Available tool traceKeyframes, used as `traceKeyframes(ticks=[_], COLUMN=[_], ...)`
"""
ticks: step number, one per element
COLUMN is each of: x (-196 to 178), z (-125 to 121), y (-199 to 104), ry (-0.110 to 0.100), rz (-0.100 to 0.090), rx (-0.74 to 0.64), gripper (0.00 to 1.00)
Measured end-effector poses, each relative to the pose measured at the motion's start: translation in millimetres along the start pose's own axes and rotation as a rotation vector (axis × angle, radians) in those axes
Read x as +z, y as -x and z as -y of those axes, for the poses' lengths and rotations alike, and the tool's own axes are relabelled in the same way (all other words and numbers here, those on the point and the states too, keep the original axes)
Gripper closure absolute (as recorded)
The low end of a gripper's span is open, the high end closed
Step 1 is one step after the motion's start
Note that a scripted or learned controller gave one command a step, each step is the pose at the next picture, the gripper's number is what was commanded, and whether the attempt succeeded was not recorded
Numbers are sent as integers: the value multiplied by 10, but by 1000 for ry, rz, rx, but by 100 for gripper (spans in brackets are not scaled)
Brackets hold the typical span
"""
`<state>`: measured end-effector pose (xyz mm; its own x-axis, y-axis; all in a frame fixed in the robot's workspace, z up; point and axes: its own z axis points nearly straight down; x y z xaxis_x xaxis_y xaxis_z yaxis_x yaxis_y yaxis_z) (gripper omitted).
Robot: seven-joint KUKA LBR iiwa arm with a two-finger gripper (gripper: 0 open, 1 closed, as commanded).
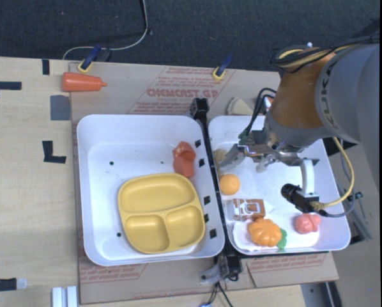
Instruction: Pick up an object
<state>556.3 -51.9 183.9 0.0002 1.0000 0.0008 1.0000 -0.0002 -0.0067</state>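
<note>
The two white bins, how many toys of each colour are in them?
Yellow: 1, the yellow divided plastic plate in the left bin.
Red or pink: 2, the red toy in the left bin, the pink toy in the right bin.
Orange: 2, the small orange ball, the orange pumpkin-like toy.
Brown and white: 1, the small packet.
Total: 6.

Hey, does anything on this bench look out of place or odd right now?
One thing: an orange carrot-shaped toy lies on the bench outside both bins, beyond the left bin's far corner. The yellow divided tray, orange ball and pumpkin toy all sit inside bins.
</note>
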Motion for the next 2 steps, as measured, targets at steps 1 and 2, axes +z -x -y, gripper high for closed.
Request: traceKeyframes(ticks=[1, 2], x=[485, -37], z=[-251, -592], y=[445, 92], ry=[2, 11], rz=[4, 1], rx=[2, -6], gripper=[0, 0])
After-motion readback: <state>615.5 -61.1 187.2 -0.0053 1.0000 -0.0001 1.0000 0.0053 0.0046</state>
